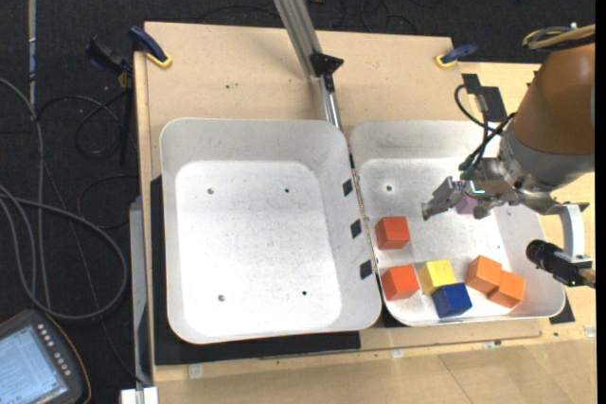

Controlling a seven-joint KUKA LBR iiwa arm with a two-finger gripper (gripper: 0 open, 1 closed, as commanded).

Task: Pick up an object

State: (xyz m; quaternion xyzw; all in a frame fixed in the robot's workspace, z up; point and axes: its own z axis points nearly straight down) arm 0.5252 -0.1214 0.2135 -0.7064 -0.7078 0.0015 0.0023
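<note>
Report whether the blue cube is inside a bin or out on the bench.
Inside. The blue cube sits on the floor of the right white bin, near its front wall, beside the yellow cube.

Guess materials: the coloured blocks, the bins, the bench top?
Coloured blocks, e.g. the blue block: likely painted wood or matte plastic; flat solid colour, crisp edges, no glare.
Bins, e.g. the left bin: probably moulded plastic; rounded corners, speckled white.
Bench top: looks like unfinished fibreboard or plywood; even, dull tan.

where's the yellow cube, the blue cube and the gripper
yellow cube [437,273]: camera view, right bin, on its top face
blue cube [452,299]: camera view, just in front of the yellow one, on its top face
gripper [437,202]: camera view, above the right bin, at its fingertips
</note>
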